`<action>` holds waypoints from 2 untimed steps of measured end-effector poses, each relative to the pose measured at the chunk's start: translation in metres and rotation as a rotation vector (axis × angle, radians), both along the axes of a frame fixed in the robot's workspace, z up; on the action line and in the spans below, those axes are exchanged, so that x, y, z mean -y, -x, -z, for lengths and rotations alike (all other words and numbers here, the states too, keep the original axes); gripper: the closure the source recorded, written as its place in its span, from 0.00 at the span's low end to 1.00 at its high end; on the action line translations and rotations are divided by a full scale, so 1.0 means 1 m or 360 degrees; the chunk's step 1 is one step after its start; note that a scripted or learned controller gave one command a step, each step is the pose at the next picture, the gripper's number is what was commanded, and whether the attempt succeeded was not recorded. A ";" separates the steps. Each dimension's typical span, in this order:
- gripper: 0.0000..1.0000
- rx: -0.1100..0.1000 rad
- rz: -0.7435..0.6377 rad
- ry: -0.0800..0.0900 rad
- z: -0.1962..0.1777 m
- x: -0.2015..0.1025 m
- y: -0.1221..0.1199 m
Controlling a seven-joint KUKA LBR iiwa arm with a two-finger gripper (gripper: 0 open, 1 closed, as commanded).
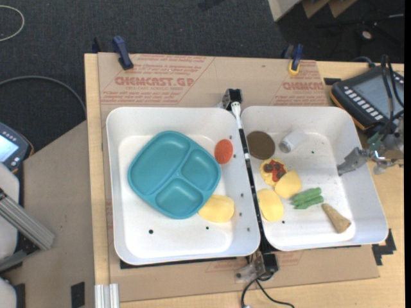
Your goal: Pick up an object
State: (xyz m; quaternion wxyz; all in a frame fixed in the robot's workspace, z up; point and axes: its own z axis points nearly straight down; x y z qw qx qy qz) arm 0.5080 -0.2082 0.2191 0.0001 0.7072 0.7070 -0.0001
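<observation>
1. While the gripper (pixel 352 161) hangs at the right rim of the right bin (pixel 359 226), its grey metal fingers look spread apart with nothing between them.
2. Smooth white plastic forms both shallow bins; the left bin (pixel 122 223) holds a glossy teal divided plate (pixel 173 174) with rounded corners.
3. Beside the plate's upper right sits a small orange-red ball (pixel 223 151); a waxy yellow lump (pixel 217 208) touches its lower right edge.
4. Toward the right bin's left side cluster a flat brown disc (pixel 261 144), a pale grey cylinder (pixel 292 140), a red-topped yellow piece (pixel 273 169) and two yellow rounded pieces (pixel 287 185).
5. Further right lie ribbed green pods (pixel 307 198) and a tan cone (pixel 336 217).
</observation>
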 end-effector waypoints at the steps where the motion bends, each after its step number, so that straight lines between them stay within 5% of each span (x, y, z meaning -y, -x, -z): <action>1: 0.00 0.0007 0.0004 0.0005 -0.031 0.017 0.024; 2: 0.00 0.0032 -0.0003 0.0015 -0.293 0.015 0.028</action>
